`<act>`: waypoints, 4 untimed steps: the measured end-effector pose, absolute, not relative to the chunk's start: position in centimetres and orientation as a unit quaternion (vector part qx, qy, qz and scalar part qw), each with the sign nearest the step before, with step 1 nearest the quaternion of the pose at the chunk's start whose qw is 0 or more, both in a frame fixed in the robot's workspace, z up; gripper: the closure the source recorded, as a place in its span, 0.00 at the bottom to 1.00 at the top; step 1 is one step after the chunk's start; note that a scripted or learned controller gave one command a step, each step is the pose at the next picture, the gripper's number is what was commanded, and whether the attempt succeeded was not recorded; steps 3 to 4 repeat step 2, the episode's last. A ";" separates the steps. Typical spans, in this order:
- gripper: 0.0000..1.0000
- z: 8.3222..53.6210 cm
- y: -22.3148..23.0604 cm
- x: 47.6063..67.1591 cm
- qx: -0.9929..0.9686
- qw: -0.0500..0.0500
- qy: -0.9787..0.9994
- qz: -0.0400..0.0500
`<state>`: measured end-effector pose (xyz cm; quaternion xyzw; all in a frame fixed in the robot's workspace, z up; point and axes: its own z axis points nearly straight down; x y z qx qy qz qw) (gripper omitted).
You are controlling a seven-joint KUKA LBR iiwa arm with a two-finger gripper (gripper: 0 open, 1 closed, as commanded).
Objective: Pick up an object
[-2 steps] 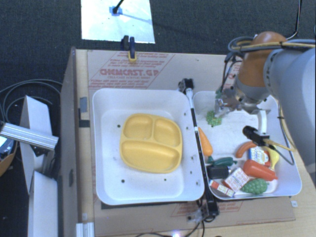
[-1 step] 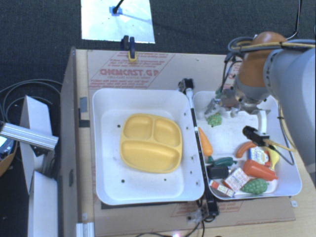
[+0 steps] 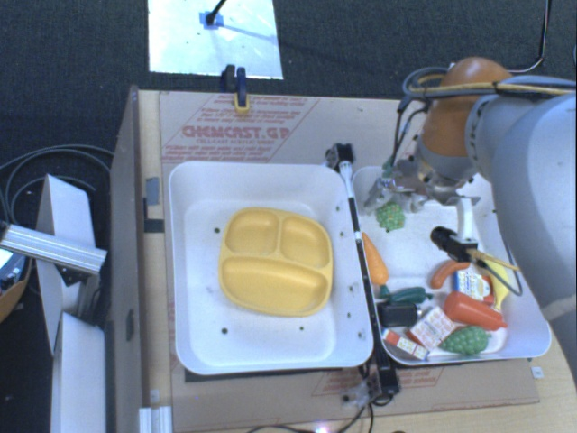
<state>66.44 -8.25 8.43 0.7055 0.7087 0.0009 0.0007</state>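
My gripper (image 3: 394, 192) hangs over the far left corner of the right bin (image 3: 527, 336), with the arm reaching in from the right. A small green broccoli piece (image 3: 390, 216) sits directly under the gripper's tip, touching or nearly touching it; I cannot tell if it is held. Further objects lie in the same bin: an orange carrot (image 3: 374, 258) along the left wall, a red pepper-like piece (image 3: 471, 309), a second green bumpy piece (image 3: 464, 341) and a red-and-white packet (image 3: 431, 327).
The left bin (image 3: 194, 269) holds a yellow divided plate (image 3: 275, 262). In the right bin also lie a dark green item (image 3: 407, 293), a black block (image 3: 397, 314), an orange sausage shape (image 3: 442, 273) and a small carton (image 3: 469, 284). The bins' shared wall runs close to the gripper.
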 end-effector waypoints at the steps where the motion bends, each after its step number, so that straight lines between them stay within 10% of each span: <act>1: 1.00 9.7 -8.3 66.7 0.704 0.003 0.710 0.003; 2: 1.00 23.4 -3.4 61.2 0.705 0.003 0.709 0.003; 4: 1.00 23.4 -3.4 61.2 0.705 0.003 0.709 0.003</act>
